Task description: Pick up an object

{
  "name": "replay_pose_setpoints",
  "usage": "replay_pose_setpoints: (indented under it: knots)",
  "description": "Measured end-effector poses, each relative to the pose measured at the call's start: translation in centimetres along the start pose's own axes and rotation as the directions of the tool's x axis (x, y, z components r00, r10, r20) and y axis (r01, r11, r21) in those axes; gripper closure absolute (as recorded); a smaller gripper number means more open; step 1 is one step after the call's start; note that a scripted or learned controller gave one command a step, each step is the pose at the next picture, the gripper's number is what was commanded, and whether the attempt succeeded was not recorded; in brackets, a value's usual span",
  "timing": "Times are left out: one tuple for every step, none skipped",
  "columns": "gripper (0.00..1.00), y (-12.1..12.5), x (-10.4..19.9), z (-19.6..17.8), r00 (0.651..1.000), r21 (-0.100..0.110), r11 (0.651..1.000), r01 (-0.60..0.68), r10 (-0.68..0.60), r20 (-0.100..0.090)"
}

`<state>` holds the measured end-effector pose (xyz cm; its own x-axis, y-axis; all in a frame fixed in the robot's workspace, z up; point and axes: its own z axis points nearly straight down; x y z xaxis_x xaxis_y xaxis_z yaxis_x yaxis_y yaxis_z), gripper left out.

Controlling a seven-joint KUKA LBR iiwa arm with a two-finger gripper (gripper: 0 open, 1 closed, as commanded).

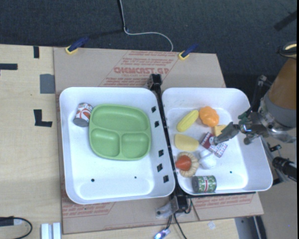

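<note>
A grey arm (279, 108) with an orange band reaches in from the right over the right-hand white bin (239, 176), its gripper (228, 132) hanging low above the bin's middle, beside a cluster of toy foods; whether its fingers are spread or pressed together cannot be told from this angle, and nothing is plainly seen between them; just under and beside the tip lie a red-and-white packet (210, 143) and a small yellow piece (220, 130), the packet apparently touching the tip, though contact is unclear; an orange pepper-like toy (209, 116) sits near the bin's upper middle, with a yellow corn cob (187, 120) tilted just to its left; below these rest a yellow lemon-like lump (186, 143), a white rounded object (207, 160) and a burger-like piece with a red top (185, 164), all close together; a green-labelled can (204, 184) lies on its side near the bin's front edge; in the left-hand white bin (114, 188) a green sectioned tray (120, 132) lies flat across the centre, and a red-and-white can (82, 114) lies on its side just beside the tray's upper left corner; both bins sit side by side on a cardboard sheet (139, 66) atop a wooden bench (20, 158); a white cable (139, 33) trails across the dark floor beyond.
</note>
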<state>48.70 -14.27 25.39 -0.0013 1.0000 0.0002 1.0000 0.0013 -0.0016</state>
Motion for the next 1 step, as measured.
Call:
replay_pose_setpoints:
  knots:
    - [1.0,0.02,0.05,-0.98,1.0,0.001,1.0,0.001,-0.001,0.0]
